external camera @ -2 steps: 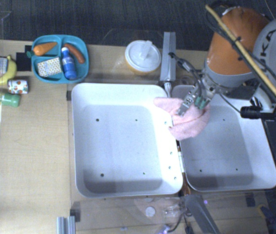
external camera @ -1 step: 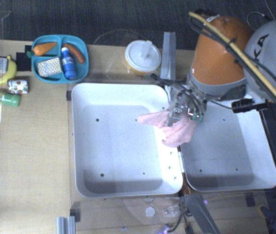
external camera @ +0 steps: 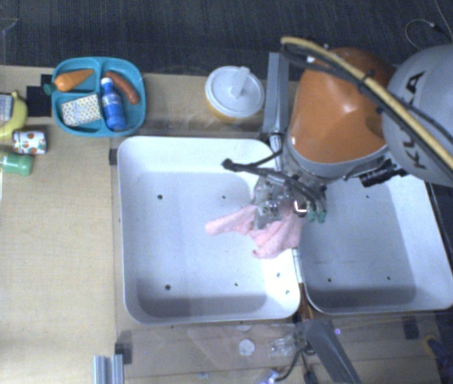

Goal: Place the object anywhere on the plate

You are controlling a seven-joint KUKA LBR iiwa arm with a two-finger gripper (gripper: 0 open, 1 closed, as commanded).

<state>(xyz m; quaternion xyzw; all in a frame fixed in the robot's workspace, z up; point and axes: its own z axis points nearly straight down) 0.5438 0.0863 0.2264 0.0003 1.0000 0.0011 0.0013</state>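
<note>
Arm (external camera: 334, 110) bulk hides the gripper (external camera: 290, 206), so I can't tell its grip; what looks like a pink rag (external camera: 242, 224) lies beneath it in the left bin (external camera: 170, 246). I'd lift straight, check the rag rises, then carry it to the plate (external camera: 137, 77).

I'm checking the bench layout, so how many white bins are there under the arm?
2. The left bin holds a pink cloth near its right edge; the right bin sits beside it, partly covered by the arm. The gripper hangs over the cloth.
</note>
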